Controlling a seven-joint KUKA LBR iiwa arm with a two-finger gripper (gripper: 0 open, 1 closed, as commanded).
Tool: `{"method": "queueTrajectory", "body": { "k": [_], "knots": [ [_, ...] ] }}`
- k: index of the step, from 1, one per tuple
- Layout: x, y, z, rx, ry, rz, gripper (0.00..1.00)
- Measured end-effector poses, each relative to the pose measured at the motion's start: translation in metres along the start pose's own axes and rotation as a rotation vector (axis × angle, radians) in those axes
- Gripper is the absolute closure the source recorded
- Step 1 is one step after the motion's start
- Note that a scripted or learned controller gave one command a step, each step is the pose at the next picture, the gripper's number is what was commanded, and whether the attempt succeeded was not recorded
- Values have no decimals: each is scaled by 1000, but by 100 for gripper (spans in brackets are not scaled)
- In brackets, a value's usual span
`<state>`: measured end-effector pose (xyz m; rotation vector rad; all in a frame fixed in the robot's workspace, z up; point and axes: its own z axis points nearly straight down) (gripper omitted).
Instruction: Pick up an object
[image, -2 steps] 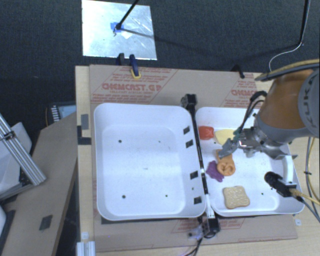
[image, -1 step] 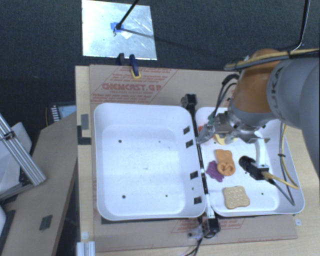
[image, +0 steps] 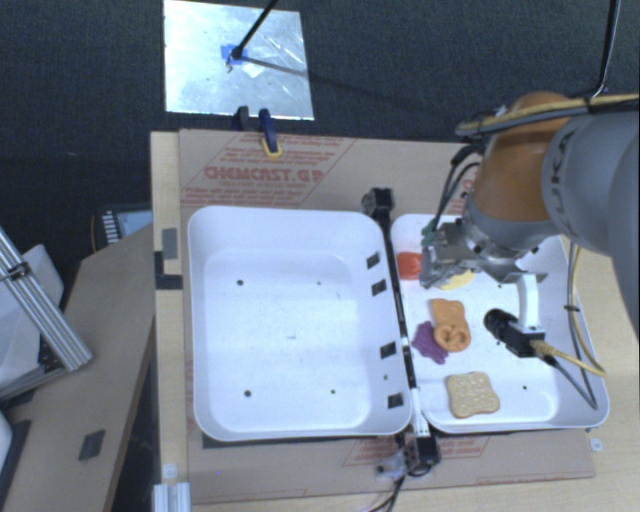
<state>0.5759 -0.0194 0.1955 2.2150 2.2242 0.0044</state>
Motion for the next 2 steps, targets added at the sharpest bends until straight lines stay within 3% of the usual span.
{"method": "queueTrajectory", "body": {
  "k": [1,2],
  "knots": [
    [56,-4,-68,-5,3,-6,100],
    [106,-28,-93,0,3,-6,100]
  ]
}}
